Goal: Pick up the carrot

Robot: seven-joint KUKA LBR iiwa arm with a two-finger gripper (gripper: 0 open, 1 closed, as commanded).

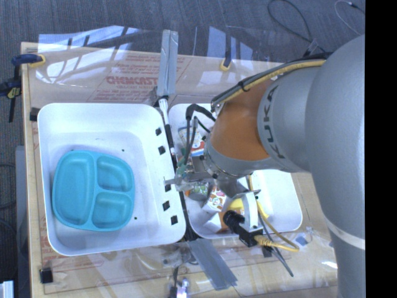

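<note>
The arm (291, 117) hangs low over the right bin (291, 213), hiding much of what lies in it. I cannot pick out the carrot among the small items just below the wrist, nor tell which way it lies from the gripper.

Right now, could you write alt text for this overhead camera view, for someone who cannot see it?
A large grey robot arm with an orange band reaches from the right over the right shallow white bin, covering most of the cluttered items inside. The left white bin holds a turquoise divided plastic plate.
</note>
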